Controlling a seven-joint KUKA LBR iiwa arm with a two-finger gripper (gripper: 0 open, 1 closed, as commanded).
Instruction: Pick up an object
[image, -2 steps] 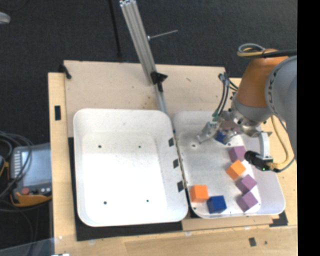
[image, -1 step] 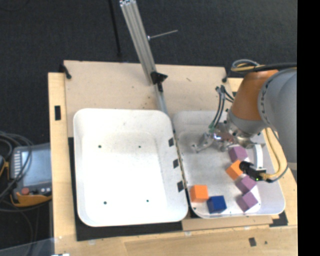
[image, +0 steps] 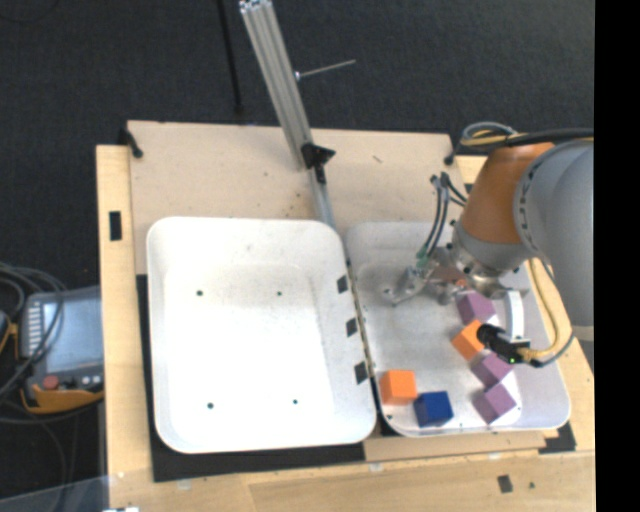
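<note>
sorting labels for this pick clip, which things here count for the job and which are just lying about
For the job: gripper, orange cube, blue cube, purple blocks, right bin.
Lying about: left bin, metal pole, handheld controller.

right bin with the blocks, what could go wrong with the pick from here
The small foam blocks crowd together under the grey arm's wrist: a purple block, an orange block and another purple block nearly touch, so the gripper may nudge neighbours or catch two. The orange cube and blue cube lie close to the right bin's rim, leaving little room there.
</note>
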